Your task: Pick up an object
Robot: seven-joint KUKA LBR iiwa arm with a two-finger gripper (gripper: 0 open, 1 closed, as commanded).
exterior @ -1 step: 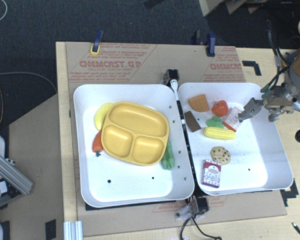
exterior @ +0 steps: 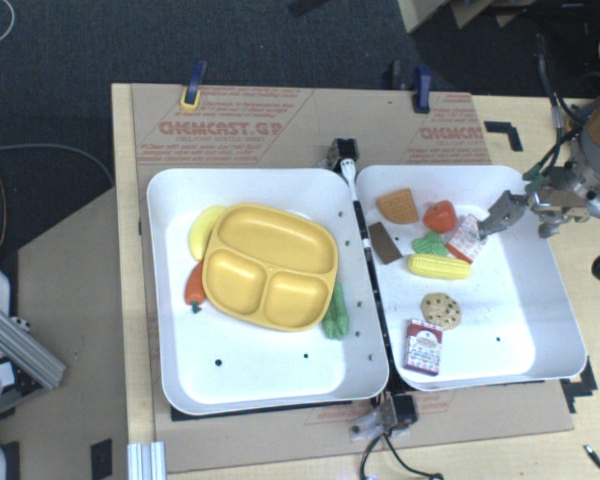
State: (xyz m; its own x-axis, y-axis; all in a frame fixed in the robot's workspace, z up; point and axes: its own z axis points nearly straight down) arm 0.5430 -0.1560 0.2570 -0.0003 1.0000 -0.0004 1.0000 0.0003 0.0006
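My gripper hangs over the right-hand shallow white plastic bin, near its upper right part, and whether it is open or closed I cannot tell from this slanted view, so I claim no hold on anything. Its dark tip points left toward a small red-and-white packet lying just beside it; whether the two touch I cannot say.

To do this pick well, I judge the packet the nearest candidate, but it is crowded: a round red toy tomato sits just to its upper left, a green leafy toy piece and a yellow toy corn cob lie close on its lower left. I would come down squarely over one item, centred, so I do not nudge a neighbour instead. The round speckled cookie and the small red carton stand more apart lower in the bin and look easier to take cleanly. An orange cracker-like square and a flat brown piece lie nearer the bin's left wall.

My wrist reaches in from the right edge, roughly level, cables trailing behind it. The left white bin holds a yellow three-compartment tray, well apart from me.
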